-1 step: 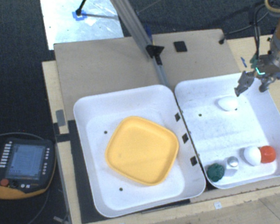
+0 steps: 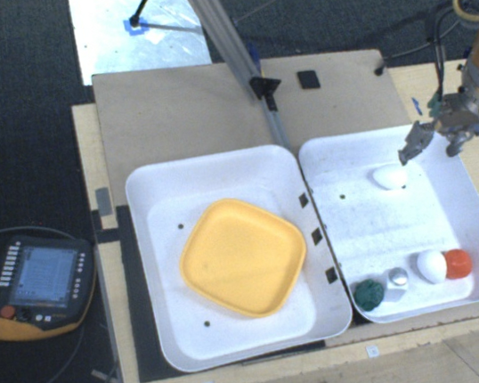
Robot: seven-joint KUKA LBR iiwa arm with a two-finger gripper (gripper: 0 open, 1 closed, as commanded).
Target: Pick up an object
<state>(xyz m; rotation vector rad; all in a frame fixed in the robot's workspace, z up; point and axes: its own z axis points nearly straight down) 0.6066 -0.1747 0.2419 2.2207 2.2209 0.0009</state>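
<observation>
White egg-shaped object (image 2: 390, 176) lies just left of our gripper (image 2: 436, 142), fingers spread, nothing held; we judge lowering and closing comes next.

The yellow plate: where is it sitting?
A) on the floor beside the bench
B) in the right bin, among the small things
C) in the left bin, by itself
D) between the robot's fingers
C: the yellow plate lies flat in the left bin, while the small things, such as the white egg-like object and the orange ball, are in the right bin.
</observation>
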